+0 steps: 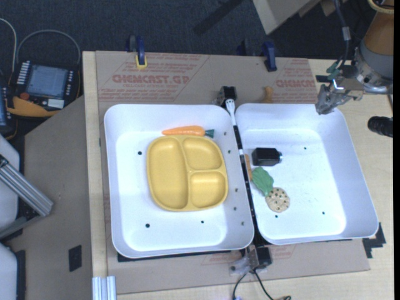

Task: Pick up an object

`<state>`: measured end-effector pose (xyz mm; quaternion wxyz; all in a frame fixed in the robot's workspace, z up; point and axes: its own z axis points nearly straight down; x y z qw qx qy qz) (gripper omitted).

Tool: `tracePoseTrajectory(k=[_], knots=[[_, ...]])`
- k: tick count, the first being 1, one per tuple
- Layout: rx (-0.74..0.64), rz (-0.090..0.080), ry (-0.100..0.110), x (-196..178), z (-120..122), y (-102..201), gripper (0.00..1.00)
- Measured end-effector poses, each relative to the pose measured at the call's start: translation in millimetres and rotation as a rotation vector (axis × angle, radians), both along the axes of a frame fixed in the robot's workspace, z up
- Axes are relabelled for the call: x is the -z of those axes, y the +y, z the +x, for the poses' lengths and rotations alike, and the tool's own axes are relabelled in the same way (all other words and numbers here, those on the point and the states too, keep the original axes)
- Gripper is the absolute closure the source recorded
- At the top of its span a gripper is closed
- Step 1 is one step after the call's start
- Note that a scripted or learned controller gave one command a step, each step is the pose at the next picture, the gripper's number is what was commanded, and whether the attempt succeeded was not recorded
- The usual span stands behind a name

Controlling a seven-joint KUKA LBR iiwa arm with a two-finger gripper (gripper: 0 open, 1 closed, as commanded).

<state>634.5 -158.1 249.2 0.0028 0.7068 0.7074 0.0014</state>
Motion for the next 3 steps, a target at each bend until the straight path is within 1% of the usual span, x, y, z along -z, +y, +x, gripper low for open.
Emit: tracePoseTrajectory(k=[1, 2, 3], knots=[[-0.005, 0.003, 0.004, -6.7, 3.4, 52.7, 1.00], [-0.006, 0.005, 0.008, -4.0, -1.2, 115.0, 1.00], [-0.005, 0.004, 0.009, 7.6, -2.9, 159.6, 1.00]])
